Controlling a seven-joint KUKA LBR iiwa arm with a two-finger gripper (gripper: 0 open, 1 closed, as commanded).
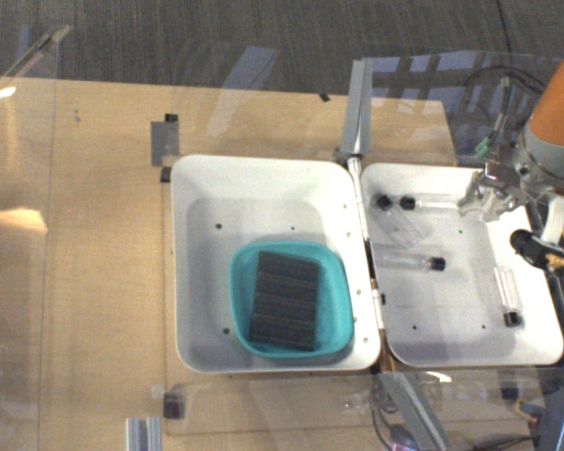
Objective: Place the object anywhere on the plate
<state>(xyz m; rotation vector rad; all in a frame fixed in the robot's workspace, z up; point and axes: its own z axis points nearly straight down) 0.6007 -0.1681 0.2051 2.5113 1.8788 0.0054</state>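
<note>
Wooden surface (94,280), two white bins.
Clear tubes (419,263) right, teal plate (334,280) left; end effector (479,194) hovering, grip unreadable.

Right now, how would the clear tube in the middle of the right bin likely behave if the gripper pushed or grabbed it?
The tube lies on its side on the flat floor of the right bin, so a nudge would probably roll it. It looks slim, see-through and smooth, so probably light and apt to slip between fingers. Its dark cap may give better grip.
</note>
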